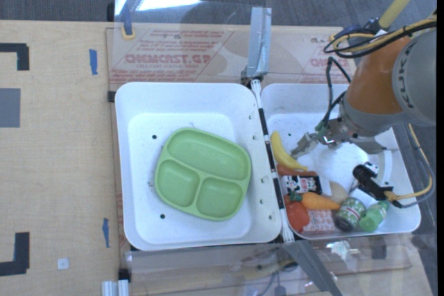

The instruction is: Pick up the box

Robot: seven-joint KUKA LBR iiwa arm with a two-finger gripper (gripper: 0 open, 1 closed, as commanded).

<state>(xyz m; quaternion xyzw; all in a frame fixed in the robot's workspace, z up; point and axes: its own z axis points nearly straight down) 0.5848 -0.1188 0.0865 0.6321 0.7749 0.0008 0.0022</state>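
Room is tight around the end effector (pixel 310 142), which hangs low over the right bin (pixel 409 222) near its inner wall; I cannot tell whether it is parted or closed, since the wrist hides much of it. Just below it lies a banana (pixel 283 154), and past that the box (pixel 303 184), small with black-and-white print, lying flat and apart from the end effector. Farther below crowd a carrot (pixel 320 202), what may be a tomato (pixel 297 216), a can (pixel 349 213) and a green bottle (pixel 374 215). Well to its left, across the dividing rims, the left bin (pixel 132 149) holds a green divided plate (pixel 202 173) with bare floor around it.
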